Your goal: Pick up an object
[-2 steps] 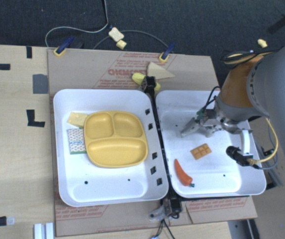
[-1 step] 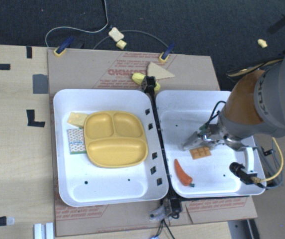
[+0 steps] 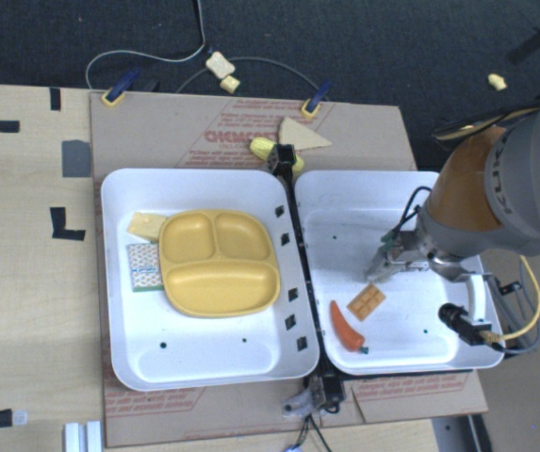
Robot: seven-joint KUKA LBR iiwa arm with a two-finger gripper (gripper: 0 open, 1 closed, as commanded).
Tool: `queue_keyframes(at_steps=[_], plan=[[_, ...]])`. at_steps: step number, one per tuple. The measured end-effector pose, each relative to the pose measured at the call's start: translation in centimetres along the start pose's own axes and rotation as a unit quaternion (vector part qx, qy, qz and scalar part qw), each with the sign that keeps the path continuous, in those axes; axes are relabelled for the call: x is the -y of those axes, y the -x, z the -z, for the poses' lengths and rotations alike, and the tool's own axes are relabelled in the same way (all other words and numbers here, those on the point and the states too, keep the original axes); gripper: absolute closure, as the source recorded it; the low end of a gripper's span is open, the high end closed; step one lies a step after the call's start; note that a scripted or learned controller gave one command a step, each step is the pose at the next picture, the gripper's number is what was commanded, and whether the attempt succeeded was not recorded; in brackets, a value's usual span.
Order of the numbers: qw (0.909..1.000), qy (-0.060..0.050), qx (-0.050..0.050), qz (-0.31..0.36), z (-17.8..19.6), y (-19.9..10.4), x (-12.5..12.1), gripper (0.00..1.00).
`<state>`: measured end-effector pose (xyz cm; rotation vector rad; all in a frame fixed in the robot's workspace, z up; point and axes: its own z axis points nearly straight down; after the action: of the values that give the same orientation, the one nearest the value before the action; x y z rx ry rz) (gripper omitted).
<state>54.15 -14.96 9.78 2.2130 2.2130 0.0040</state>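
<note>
In the right bin (image 3: 345,205), a small tan waffle-like square (image 3: 366,301) lies near the front, with an orange-red carrot-shaped piece (image 3: 347,327) just in front and to its left. My gripper (image 3: 383,265) reaches down into this bin from the right. Its tip is low over the floor, just behind and to the right of the waffle square. I see nothing between its tips.
The left bin (image 3: 119,347) holds a yellow divided plate (image 3: 219,262), a pale yellow wedge (image 3: 144,225) and a small patterned block (image 3: 143,266) at the plate's left. Black clips (image 3: 292,281) line the wall between the bins. Loose bits and cables lie on the cardboard (image 3: 204,135) behind.
</note>
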Motion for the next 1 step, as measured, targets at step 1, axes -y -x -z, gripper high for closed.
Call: queue_keyframes(at_steps=[1], plan=[[1.0, -0.001, 0.0, 0.0, -0.08, -0.01, 0.04, 0.0]])
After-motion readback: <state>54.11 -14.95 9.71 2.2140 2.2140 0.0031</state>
